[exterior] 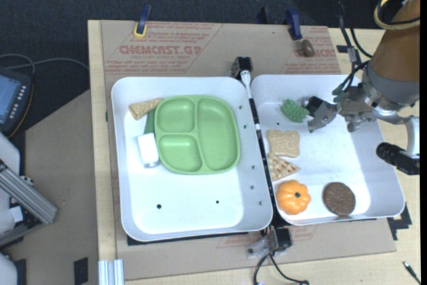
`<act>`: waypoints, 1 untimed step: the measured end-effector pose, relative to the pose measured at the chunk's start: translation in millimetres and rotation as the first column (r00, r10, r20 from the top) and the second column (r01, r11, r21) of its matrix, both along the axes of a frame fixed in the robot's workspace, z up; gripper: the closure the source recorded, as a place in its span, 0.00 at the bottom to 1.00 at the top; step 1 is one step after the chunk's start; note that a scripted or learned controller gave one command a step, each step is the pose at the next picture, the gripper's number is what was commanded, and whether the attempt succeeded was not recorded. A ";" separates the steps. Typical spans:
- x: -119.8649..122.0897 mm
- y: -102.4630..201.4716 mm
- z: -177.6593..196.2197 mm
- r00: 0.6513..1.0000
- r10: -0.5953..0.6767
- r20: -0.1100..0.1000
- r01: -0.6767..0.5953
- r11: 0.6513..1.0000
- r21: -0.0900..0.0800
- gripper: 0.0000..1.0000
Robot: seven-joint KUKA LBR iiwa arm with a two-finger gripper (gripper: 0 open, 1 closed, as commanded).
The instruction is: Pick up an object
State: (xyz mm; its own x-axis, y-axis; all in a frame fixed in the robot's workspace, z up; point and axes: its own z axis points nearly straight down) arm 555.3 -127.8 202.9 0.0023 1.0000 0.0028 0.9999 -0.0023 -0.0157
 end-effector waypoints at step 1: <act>3.1 0.2 7.5 1.000 0.003 0.014 -0.002 1.000 -0.002 0.00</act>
